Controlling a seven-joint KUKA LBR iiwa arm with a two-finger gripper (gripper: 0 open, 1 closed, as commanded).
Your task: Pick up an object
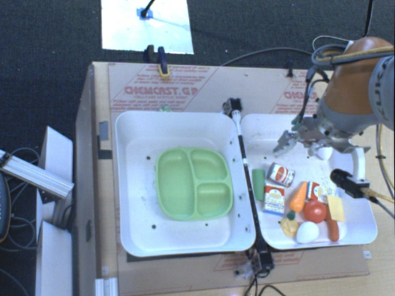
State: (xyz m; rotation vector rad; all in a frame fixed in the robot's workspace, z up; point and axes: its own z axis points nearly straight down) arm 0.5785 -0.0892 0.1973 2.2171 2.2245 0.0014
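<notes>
The end effector hovers over the far part of the right bin; I cannot tell its state. Toy foods, including a tomato and egg, cluster near. A green tray lies in the left bin.

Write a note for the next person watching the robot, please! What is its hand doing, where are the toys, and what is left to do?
Hand: over the back of the right white bin, above bare floor; nothing visible between its fingers, and open or shut is unclear.
Toys: clustered at the front of the right bin: small red-and-white can, orange plastic carrot, red tomato, white egg, green block, yellow cheese slice.
Left white bin: holds a light green divided plate.
Done: nothing lifted yet.
Left: grasp one toy and lift it.
</notes>
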